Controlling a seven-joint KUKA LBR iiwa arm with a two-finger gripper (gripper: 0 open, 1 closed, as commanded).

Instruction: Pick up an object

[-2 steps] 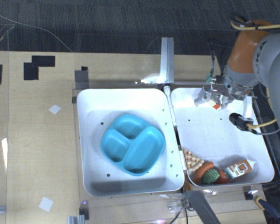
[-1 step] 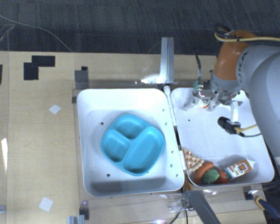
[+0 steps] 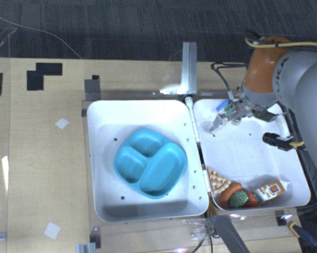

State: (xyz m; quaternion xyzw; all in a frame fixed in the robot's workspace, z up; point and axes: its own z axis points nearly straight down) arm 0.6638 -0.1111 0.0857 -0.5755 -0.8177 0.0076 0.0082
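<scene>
My gripper hangs low over the far left part of the right bin, pointing down and to the left from the orange-banded wrist. Nothing shows in it. The pickable objects lie along that bin's near edge: a tan waffle-patterned piece, an orange-red piece, a green and red toy fruit and a small orange and white carton. They are well apart from the gripper, towards the front.
The left bin holds a blue divided plate. A metal post stands behind the divider between the bins. A black fitting on the arm juts over the right bin's right side.
</scene>
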